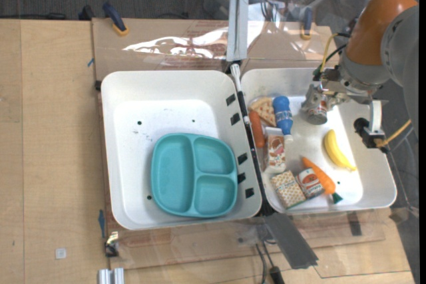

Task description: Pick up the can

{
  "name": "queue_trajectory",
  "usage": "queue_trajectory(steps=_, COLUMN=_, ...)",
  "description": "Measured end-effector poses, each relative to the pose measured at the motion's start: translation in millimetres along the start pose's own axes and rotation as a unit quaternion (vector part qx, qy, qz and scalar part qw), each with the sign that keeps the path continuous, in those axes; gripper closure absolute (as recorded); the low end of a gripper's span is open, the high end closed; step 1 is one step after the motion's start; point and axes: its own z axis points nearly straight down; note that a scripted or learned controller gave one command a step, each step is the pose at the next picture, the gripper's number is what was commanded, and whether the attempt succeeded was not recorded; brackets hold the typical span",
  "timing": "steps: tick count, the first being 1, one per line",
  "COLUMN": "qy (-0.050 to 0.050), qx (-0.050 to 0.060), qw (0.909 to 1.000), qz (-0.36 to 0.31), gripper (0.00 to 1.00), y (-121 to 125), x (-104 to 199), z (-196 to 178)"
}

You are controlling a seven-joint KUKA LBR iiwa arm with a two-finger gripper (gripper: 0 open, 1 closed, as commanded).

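In the near part of the right bin (383,193) lie a carrot (318,173) and a banana (339,149). Farther back, the can (317,105) hangs tilted, pinched between the fingers of the gripper (321,98), above the bin floor. I judge it stiff, light and smooth-walled, so a grip across its round sides suits best.

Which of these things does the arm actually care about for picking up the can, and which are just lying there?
In the job:
can, lifted under the gripper
right bin

Just lying about:
banana
carrot
blue bottle
teal divided plate in the left bin
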Motion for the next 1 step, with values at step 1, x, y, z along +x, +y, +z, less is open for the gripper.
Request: queue_trajectory(steps=1, qy=0.002, qx=0.003, qw=1.0, qz=0.004, gripper=1.0, y=-1.4, x=81.4, z=-79.3)
